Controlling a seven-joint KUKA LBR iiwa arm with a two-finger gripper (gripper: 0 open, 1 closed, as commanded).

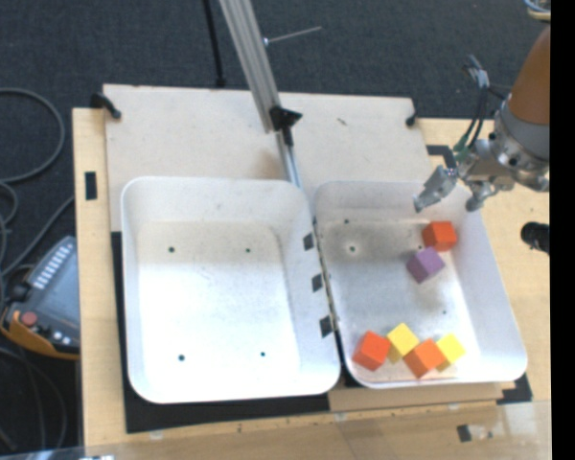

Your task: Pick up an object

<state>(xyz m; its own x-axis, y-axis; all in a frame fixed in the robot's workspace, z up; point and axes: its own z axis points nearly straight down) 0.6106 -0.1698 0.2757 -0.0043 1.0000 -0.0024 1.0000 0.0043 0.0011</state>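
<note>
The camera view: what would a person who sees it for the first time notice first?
Probably the bright blocks in the right bin: an orange block and a purple block near its far side, and a cluster of two orange and two yellow blocks at its near edge. Next, the gripper above that bin's far right corner, with nothing between its open fingers. The left bin beside it looks plain white.
</note>
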